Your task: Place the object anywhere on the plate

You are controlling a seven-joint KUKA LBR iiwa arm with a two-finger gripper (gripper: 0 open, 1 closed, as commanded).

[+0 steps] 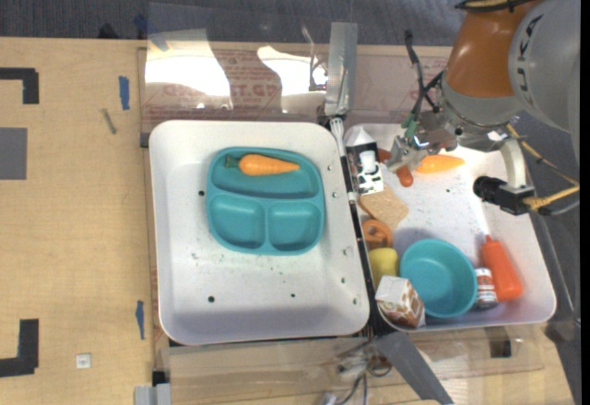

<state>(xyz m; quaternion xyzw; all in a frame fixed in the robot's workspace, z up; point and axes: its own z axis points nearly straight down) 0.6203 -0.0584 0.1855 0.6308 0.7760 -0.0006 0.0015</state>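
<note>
- Nearest the camera, the left white bin (184, 302) carries the teal three-compartment plastic plate (267, 201).
- Its far compartment already holds an orange carrot (269, 165).
- Over the right bin's far edge, the tool (417, 147) sits beside another orange piece (439, 163); whether it is clenched or released, I cannot tell.
- Placing looks unfinished.

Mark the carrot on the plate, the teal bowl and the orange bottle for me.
carrot (268, 165), camera view, middle of its orange body, in the plate's long top compartment.
teal bowl (441, 276), camera view, inside of the bowl's hollow.
orange bottle (501, 267), camera view, middle of its body, right of the bowl.
</note>
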